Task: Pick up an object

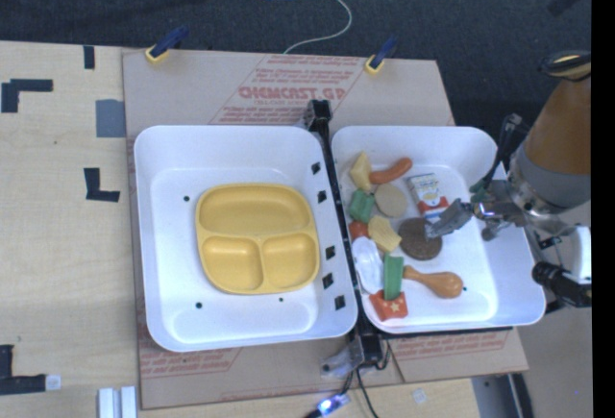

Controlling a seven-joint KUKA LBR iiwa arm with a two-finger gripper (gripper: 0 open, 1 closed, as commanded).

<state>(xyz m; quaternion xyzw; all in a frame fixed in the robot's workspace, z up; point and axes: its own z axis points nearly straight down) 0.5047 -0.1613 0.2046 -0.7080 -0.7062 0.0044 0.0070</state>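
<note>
- Left bin [154, 214], centre-left of frame: holds a yellow tray [258, 237] with three compartments, lying flat mid-bin.
- Black clips [318, 113] sit along the seam between the two bins.
- Right bin [509, 301], centre-right: toy food piled in its left half.
- Pile, top to bottom: hot dog [389, 171] at the upper end, yellow piece [359, 171] beside it, green piece [361, 206] below, beige disc [391, 203], small carton [426, 190] with red on it, brown disc [417, 239], white piece [368, 259], green stick [393, 274], drumstick [434, 281], red piece [389, 307] at the lower edge.
- Gripper [450, 220], over the right bin's middle: tip sits right by the carton and brown disc; contact unclear.
- Fingers too small and blurred, can't tell if apart or together; nothing visibly lifted.
- Arm [562, 147] enters at the right edge, orange band up top.
- Cardboard sheet [279, 85] under both bins.
</note>
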